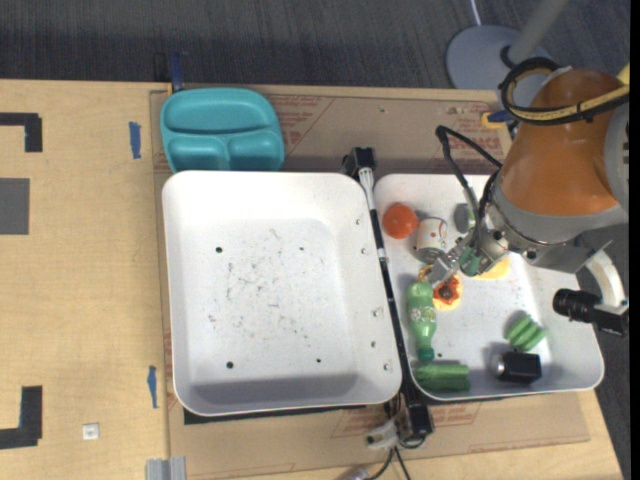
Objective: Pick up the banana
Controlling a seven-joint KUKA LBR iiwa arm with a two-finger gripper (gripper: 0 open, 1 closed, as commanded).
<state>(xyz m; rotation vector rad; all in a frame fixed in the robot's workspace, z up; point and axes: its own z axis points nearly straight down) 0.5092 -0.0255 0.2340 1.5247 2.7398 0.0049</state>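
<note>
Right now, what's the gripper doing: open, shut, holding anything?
Gripper: low in the right bin, just left of the banana; whether it is open, shut or holding anything cannot be told.

Only a bit of the small yellow plastic banana [493, 267] is visible, a pale yellow sliver lying flat on the floor of the right bin, up near its far right side and mostly hidden.

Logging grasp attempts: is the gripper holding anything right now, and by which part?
It cannot be told. The gripper is low in the right bin, at the banana, but the arm covers most of the banana and hides any contact.
</note>
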